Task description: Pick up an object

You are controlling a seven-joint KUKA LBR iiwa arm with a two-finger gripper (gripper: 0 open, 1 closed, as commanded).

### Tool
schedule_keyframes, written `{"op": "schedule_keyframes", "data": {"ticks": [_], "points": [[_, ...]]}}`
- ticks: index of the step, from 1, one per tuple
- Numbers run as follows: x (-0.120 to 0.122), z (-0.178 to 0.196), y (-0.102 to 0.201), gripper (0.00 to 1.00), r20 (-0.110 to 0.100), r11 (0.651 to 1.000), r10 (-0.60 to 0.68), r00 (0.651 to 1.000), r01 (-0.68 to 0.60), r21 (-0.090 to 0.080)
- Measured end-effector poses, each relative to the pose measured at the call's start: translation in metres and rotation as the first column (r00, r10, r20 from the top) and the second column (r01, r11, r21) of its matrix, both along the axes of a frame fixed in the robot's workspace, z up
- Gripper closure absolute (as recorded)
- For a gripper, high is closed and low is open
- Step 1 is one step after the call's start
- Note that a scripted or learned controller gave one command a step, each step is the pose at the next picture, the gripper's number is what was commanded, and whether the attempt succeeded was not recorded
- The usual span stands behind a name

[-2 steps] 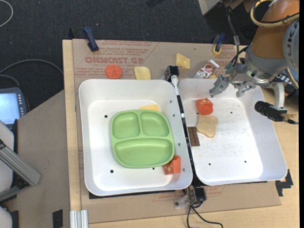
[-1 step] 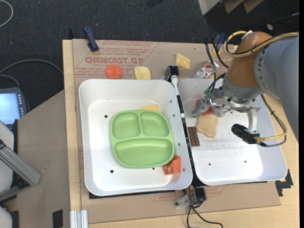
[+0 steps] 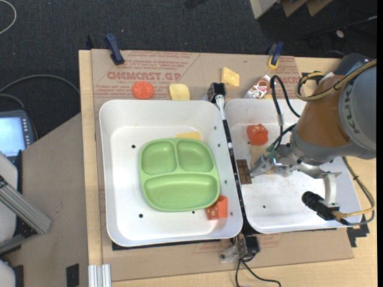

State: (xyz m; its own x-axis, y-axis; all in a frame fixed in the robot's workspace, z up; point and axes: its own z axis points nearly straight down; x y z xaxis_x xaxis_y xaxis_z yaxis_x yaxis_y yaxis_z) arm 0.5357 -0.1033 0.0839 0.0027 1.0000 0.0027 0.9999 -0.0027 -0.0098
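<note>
Camera view: my fingers point(image 3: 261, 167) hang low in the right bin point(image 3: 287, 217), spread unclear; the red block point(image 3: 257, 134) sits just beyond, toward the far wall.

Pretty even, bright overhead light, white bins point(image 3: 114, 160) nearly blown out, soft shadows under the arm point(image 3: 335, 118), whole frame slightly soft and grainy.

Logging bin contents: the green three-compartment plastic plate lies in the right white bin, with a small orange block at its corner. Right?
Not quite. The camera view shows the green three-compartment plastic plate in the left white bin, not the right. The small orange block does sit at its corner.
</note>
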Motion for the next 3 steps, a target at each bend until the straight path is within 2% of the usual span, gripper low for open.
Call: {"op": "schedule_keyframes", "data": {"ticks": [1,2,3], "points": [[0.103,0.002,-0.004,0.0,0.02,1.0,0.006,1.0,-0.006,-0.005],[0.108,0.001,0.013,0.0,0.013,1.0,0.005,1.0,-0.005,-0.003],[0.108,0.012,0.012,1.0,0.015,1.0,0.004,1.0,-0.004,-0.004]]}}
